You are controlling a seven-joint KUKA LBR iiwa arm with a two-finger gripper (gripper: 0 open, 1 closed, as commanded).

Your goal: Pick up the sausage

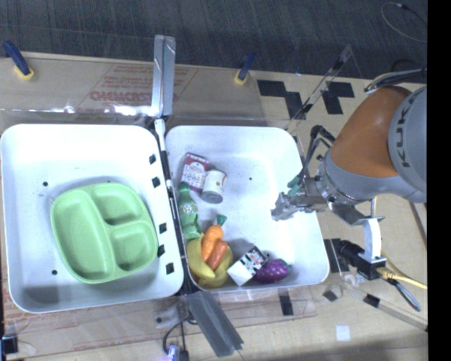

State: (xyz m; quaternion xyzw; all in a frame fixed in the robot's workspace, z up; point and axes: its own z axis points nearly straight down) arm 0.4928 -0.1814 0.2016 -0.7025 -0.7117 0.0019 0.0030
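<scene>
The sausage (220,256), as best I can make it out, is the stubby orange-red piece at the near end of the right bin (267,143). It lies close to the wall between the two bins. It rests on a yellow banana (201,271) and touches a carrot (212,236) with a green top, which lies just beside it. Next to that pile towards my side sit a small white box (247,266) with a dark pattern and, touching it, a purple bunch of grapes (273,271). Further up the dividing wall lies a green bottle (186,207). Beyond it are a dark red packet (194,170) and a white can (213,186) on its side.

My claw (286,206) hangs over the right part of the same bin, well apart from the sausage, above bare white floor. Whether it is released or clenched I cannot tell from this slant. In the left bin (30,149) rests a green tray (104,232) with three compartments.
</scene>
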